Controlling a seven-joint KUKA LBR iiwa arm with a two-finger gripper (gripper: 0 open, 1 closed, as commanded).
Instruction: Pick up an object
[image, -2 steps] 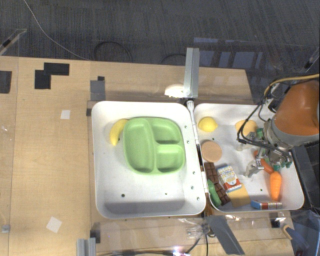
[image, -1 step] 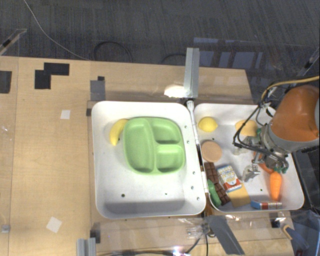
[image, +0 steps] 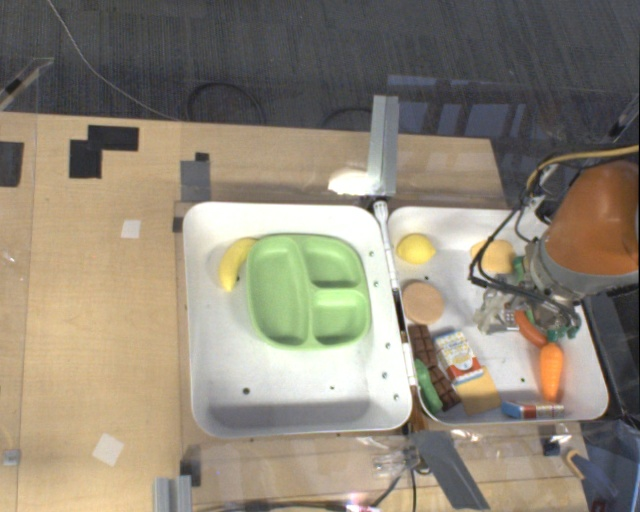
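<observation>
Objects: we see the pickable items gathered in the right bin, with a yellow lemon near its upper left corner and a round tan disc just below it.
Lower left of right bin: we find a chocolate bar lying along the left wall, a small carton beside it, a tan block below the carton, and something green tucked under the chocolate bar.
Right side of right bin: we note a carrot pointing down, and a marker lying along the bottom wall.
Gripper: we see the gripper lowered into the right bin, between the tan disc and the carrot; we cannot tell how its tips stand or whether anything is held.
Arm: we see the orange band above the gripper, with a yellowish item just left of it, partly hidden.
Left bin: we see the left bin holding a green divided tray, with a banana touching the tray's left edge.
</observation>
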